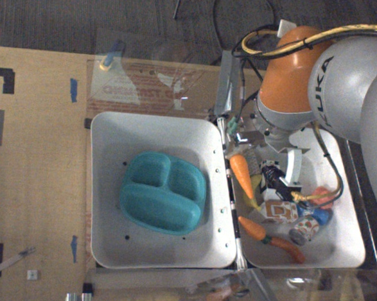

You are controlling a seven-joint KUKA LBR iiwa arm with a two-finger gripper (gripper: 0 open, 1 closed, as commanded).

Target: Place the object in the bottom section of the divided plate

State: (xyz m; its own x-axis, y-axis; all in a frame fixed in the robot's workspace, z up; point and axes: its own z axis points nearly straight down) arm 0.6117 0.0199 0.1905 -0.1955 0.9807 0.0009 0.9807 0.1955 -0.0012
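A teal divided plate (pixel 163 191) lies in the left bin (pixel 112 141), with two small sections at its far side and one long section at its near side; nothing lies on it. In the right bin (pixel 342 247), an orange carrot (pixel 241 172) lies by the left wall. My gripper (pixel 264 152) hangs over the right bin's far left part, just right of the carrot's top end, under the orange wrist band. I see nothing held in it.
Near the right bin's front lie a second carrot (pixel 252 228), a red-orange piece (pixel 287 249), a small can (pixel 304 229), a white and orange box (pixel 279 211) and a blue item (pixel 322 216). A narrow rim separates the bins.
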